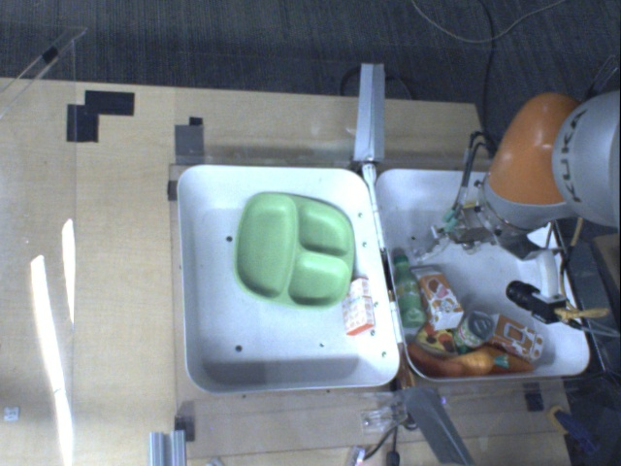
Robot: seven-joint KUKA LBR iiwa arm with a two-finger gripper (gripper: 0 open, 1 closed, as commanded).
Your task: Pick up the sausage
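Nearest us, along the near wall of the right bin (pixel 578 362), we see a heap of small things: a reddish-brown sausage (pixel 448 363) lying lengthwise against the near rim, a dark round can (pixel 474 329) just behind it, a small printed carton (pixel 516 338) to its right and another carton (pixel 440 301) tilted to the left. A green bottle (pixel 408 294) lies by the divider between the bins. In the left bin (pixel 209 357) a green sectioned tray (pixel 294 248) sits upside down near the middle, with a small red-and-white packet (pixel 360 311) just beside its near right corner. The gripper (pixel 464 229) hangs over the far part of the right bin, well apart from the sausage; whether it is open or closed we cannot tell.
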